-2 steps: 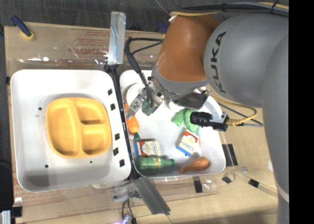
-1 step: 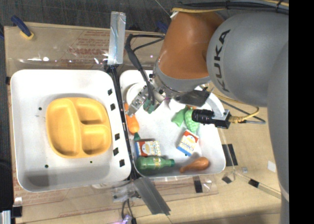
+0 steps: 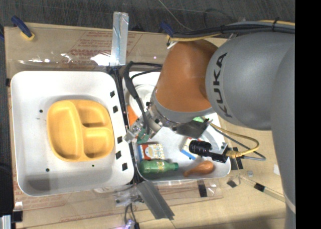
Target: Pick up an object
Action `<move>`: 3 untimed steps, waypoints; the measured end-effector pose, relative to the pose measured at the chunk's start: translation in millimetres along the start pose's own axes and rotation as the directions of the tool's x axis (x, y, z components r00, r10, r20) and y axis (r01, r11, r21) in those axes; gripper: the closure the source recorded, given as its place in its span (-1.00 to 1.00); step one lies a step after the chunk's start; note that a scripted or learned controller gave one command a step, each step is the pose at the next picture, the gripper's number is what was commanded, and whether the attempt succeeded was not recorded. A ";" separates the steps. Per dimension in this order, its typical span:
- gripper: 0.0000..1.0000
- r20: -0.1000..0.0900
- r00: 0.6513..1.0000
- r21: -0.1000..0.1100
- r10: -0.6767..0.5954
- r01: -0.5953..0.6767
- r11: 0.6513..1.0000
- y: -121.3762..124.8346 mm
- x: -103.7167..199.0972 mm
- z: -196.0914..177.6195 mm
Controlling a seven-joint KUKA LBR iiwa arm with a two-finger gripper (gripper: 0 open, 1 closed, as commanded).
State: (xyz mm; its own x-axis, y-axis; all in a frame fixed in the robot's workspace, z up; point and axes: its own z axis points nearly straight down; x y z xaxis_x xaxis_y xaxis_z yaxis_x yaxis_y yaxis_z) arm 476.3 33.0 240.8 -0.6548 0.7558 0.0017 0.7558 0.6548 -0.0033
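1. In the bin on the view's right (image 3: 172,148), the gripper (image 3: 142,131) sits low near the wall shared with the other bin, under the grey arm and its orange band; the wrist hides most of it, so I cannot tell whether it is open or closed, and nothing is visibly held.
2. The likeliest things to pick lie just beside it; a small printed carton (image 3: 152,151) is nearest, with a green bottle (image 3: 158,166) on its side along the near wall; a brown-orange rounded object (image 3: 200,167) lies to the bottle's right, and an orange item (image 3: 131,115) lies against the shared wall.
3. The bin on the view's left (image 3: 30,102) holds a yellow divided plate (image 3: 80,127), well apart from the gripper.
4. The carton and bottle are crowded together; a closing grip could catch both or push one aside.
5. The bottle is round and would probably roll away or slip out.
6. So near the wall, the gripper could strike it.
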 end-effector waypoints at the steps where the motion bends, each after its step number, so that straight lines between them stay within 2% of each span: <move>1: 1.00 0.004 1.000 -0.004 0.029 -0.029 1.000 -46.8 -66.6 -30.7; 2: 1.00 0.003 0.959 -0.005 0.283 -0.283 0.959 -28.5 -132.7 -70.3; 3: 1.00 -0.004 0.971 0.006 0.239 -0.239 0.971 -14.0 -189.0 5.3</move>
State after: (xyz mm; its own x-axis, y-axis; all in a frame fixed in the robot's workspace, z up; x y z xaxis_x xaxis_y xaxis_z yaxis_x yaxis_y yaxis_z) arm 589.4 -119.1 235.2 -0.4547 0.8906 0.0048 0.8906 0.4547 -0.0097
